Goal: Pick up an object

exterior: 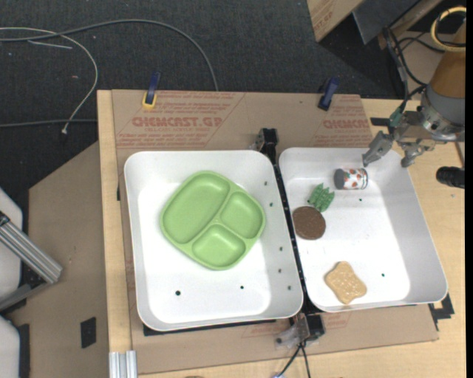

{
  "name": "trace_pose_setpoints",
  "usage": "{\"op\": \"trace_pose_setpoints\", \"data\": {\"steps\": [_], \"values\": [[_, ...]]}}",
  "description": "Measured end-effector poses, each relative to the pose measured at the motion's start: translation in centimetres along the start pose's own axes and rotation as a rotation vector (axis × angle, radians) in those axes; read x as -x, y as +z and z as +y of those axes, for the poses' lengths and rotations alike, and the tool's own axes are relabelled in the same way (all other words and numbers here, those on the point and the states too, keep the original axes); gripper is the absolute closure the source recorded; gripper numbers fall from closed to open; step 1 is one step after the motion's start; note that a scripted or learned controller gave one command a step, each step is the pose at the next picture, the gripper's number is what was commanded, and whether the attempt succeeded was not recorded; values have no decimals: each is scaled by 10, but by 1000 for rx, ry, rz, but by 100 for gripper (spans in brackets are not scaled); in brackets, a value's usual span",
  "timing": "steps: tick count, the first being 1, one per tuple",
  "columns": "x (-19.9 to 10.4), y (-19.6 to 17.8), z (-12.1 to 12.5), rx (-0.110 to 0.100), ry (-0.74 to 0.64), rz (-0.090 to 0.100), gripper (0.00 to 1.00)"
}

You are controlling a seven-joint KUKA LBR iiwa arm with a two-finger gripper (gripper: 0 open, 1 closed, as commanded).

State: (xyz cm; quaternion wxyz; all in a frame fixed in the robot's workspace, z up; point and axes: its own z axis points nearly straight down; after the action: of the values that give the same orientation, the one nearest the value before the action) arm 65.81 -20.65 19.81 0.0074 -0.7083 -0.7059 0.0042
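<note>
Green divided plate sits in left bin. Right bin holds small can, green toy, brown disc, cracker. Gripper, fingers apart, holding nothing, hovers upper right beside can.

This is looking like a robotics lab or test workshop rather than any home. Two white bins are sitting side by side on a brown board printed with a maker's name, and blue clamps are pinning that board down at its far edge. Loose cables are trailing over dark carpet (the hard-wearing office sort), and a cardboard box is standing behind the bench.
</note>
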Motion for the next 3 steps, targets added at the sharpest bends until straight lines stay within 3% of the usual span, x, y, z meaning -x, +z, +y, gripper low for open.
{"op": "trace_pose_setpoints", "data": {"steps": [1,3], "values": [[-1,-10,3,16,-4,-4,0],[-2,92,-5,0,-6,-2,0]]}}
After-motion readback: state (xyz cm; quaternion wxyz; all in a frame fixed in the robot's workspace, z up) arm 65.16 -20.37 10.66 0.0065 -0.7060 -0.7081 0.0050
